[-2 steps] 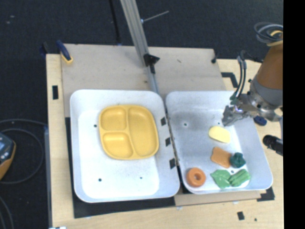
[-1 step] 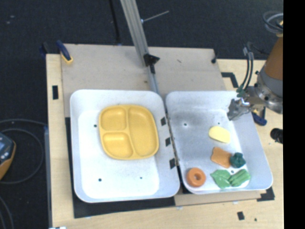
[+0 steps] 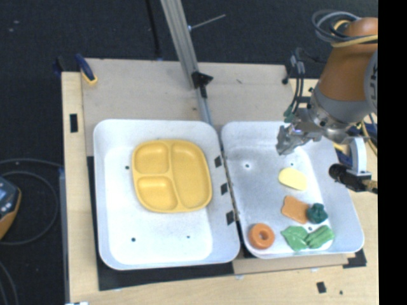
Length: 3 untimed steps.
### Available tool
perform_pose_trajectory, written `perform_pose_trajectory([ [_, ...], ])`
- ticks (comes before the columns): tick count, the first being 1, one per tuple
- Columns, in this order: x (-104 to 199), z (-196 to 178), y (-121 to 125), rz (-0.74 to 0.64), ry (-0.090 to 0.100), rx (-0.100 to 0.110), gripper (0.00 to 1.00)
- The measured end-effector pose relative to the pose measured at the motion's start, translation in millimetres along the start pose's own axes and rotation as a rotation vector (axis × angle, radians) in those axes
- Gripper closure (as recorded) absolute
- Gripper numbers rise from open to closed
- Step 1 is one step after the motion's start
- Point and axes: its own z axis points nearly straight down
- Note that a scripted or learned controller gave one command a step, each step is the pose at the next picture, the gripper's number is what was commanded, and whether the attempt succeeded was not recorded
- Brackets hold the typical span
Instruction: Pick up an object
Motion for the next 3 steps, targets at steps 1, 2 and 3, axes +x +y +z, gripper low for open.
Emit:
perform_pose_trajectory([
  [1,54.8,2.7,28.2,0.000,0.000,0.000,1.00],
  [2,108.6,3.0,54.1,0.000,0.000,-0.001,1.00],
  [3,158.6,3.9,61.0,0.001,0.001,0.000,1.00],
])
